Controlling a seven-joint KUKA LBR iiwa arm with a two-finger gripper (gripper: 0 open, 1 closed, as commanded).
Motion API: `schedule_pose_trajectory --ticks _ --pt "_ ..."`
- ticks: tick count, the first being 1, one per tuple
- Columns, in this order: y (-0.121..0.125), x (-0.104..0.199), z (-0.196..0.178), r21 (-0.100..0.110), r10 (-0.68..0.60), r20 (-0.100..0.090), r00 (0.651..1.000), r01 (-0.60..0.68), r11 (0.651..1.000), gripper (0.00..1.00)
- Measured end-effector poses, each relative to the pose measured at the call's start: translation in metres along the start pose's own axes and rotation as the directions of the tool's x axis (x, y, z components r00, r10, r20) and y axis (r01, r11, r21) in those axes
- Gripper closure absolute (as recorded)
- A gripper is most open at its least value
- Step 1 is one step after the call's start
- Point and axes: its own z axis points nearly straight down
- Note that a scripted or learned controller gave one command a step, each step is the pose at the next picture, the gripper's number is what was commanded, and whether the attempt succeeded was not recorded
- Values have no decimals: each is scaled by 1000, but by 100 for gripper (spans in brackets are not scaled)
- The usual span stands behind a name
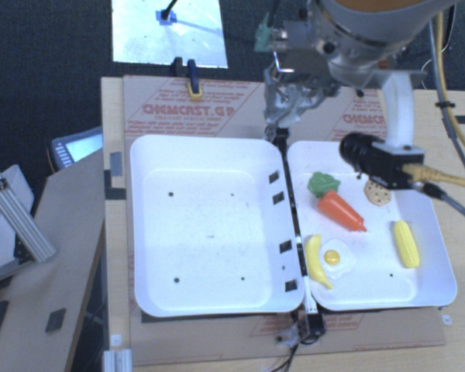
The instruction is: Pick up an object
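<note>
The right bin [438,281] holds several toy foods. An orange carrot [342,210] with a green top lies near its middle, with a round cookie [377,194] to its right. A yellow corn cob [405,243] rests near the right wall. A banana [315,261] and a fried egg [335,256] sit by the front left corner. My gripper [280,124] hangs high over the far end of the divider between the two bins, well away from every item and with nothing seen in it.
The left bin [209,223] sits beside the right one, joined along a strip with black clips [285,246]. A black cylinder [374,160] mounted on the arm overhangs the right bin's far edge. Cables [449,184] run off to the right.
</note>
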Motion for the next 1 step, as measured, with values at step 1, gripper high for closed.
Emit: schedule_pose_trajectory --ticks 1 --pt "0 0 -11 -2 -5 -1 1000 5 1000 100"
